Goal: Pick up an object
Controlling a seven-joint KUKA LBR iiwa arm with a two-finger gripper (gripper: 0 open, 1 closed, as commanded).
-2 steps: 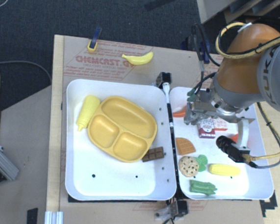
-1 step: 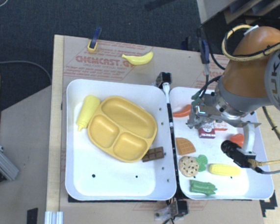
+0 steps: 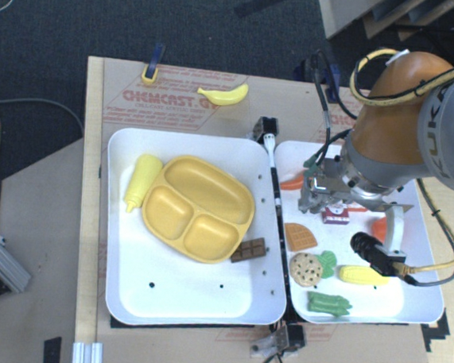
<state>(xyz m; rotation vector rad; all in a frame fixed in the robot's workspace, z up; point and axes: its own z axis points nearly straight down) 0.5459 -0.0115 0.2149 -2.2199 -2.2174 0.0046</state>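
Note:
My gripper (image 3: pixel 323 200) hangs low over the back half of the right bin (image 3: pixel 414 310). Just below it lies a small red and white item (image 3: pixel 336 217), and I cannot tell if they touch. Around it in that bin are an orange carrot piece (image 3: pixel 291 182), a tan waffle slice (image 3: pixel 299 237), a chocolate-chip cookie (image 3: pixel 306 268), a small green piece (image 3: pixel 328 262), a yellow corn cob (image 3: pixel 359 275), a green pod (image 3: pixel 328 304) and an orange and white item (image 3: pixel 388 229).
The left bin (image 3: pixel 184 292) holds a yellow divided plate (image 3: pixel 199 207), a yellow bottle (image 3: pixel 141 180) and a brown chocolate bar (image 3: pixel 248 251). A yellow banana (image 3: pixel 224 94) and a blue clamp (image 3: pixel 153 64) lie on the board behind the bins.

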